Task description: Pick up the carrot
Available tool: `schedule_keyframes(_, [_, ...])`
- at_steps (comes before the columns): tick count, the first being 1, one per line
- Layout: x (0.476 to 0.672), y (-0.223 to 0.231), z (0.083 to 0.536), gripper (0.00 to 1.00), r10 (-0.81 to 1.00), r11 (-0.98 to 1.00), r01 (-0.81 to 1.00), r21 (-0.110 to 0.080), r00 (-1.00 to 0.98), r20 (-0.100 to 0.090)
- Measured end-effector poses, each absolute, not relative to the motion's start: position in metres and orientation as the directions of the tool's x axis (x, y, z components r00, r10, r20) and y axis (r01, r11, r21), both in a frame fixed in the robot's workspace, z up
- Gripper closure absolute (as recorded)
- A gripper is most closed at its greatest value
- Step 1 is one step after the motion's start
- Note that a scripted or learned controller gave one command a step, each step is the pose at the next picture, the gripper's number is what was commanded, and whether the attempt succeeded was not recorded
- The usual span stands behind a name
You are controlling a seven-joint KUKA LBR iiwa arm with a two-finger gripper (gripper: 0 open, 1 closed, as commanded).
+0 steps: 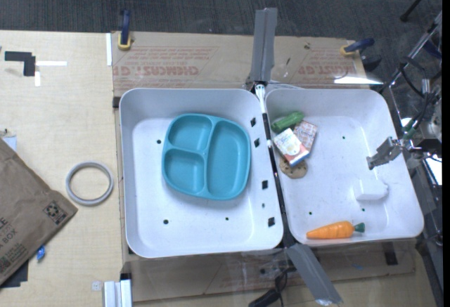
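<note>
Dark carpet borders a pale wooden bench where two shallow white bins sit side by side on a sheet of printed cardboard [232,63]. At the front edge of the right bin [330,172], the carrot [332,230] lies on its side, orange body pointing left and green top pointing right, well apart from everything else in that bin. Near the same bin's back left corner, a green vegetable-shaped toy [287,121] rests beside a small boxed item [291,147], a patterned packet [306,133] and a round brown cookie-like piece [294,169], all clustered together. A small white object [372,192] lies toward the right wall. The gripper [380,154] hangs at the bin's right side, above and to the right of the carrot and not touching it; whether it is spread or pressed together cannot be told at this size. The left bin [140,179] holds a teal divided plate [207,156]. A grey tape ring [89,183] lies on the bench, left of the bins.
</note>
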State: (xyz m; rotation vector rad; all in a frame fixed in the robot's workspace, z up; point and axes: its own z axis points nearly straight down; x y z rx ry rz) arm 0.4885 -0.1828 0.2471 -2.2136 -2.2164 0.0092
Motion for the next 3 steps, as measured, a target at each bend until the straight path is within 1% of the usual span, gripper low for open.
schedule_keyframes(1, [0.479, -0.112, 0.334, 0.0, 1.0, -0.005, 1.0, -0.008, 0.005, -0.001])
schedule_keyframes(2, [0.476, -0.04, 0.187, 0.0, 1.0, 0.007, 1.0, -0.012, -0.007, 0.0])
schedule_keyframes(3, [0.475, -0.101, 0.099, 0.0, 1.0, 0.028, 1.0, -0.012, -0.028, 0.003])
